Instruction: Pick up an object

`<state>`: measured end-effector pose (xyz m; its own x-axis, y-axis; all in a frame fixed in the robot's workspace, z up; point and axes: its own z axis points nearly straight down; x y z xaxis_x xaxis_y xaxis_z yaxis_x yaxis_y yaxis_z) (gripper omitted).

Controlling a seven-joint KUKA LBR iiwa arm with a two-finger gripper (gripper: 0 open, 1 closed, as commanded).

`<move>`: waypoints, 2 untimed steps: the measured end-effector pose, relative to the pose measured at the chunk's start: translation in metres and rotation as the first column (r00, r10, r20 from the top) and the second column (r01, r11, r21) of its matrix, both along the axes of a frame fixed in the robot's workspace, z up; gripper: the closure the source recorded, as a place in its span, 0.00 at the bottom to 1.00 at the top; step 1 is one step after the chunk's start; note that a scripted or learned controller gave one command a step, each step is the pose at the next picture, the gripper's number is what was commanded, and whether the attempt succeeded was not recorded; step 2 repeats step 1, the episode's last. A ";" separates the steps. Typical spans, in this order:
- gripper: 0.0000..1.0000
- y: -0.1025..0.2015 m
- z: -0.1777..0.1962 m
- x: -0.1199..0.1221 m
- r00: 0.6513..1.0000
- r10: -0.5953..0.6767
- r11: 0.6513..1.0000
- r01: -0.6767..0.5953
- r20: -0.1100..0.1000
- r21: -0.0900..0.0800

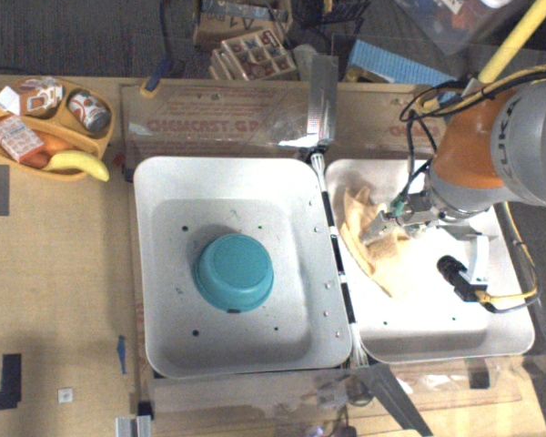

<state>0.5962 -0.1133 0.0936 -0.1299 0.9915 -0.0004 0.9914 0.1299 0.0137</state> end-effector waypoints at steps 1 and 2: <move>1.00 -0.001 0.012 0.002 1.000 -0.003 1.000 0.003 0.008 0.001; 1.00 -0.001 0.012 0.002 1.000 -0.003 1.000 0.003 0.008 0.001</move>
